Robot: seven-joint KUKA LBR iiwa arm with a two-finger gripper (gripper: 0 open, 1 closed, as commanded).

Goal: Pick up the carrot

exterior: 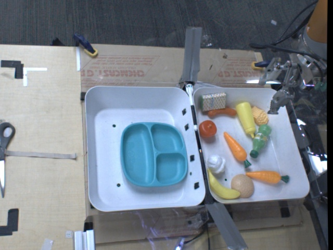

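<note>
Two orange carrots lie in the right bin (296, 155). One carrot (235, 147) lies slantwise in the middle, its green end toward the front right. The other carrot (266, 177) lies flat near the front right corner, its green end pointing right. My gripper (278, 95) hangs over the bin's far right corner, well back and to the right of both carrots, and touches neither. Nothing shows in its grasp.
Around the carrots lie a yellow bottle (246, 117), green bottle (260, 140), tomato (207, 128), white garlic (217, 163), banana (222, 188), tan ball (242, 185) and speckled block (214, 100). The left bin (99, 139) holds a blue divided tray (154, 153). Scissors (4, 139) lie far left.
</note>
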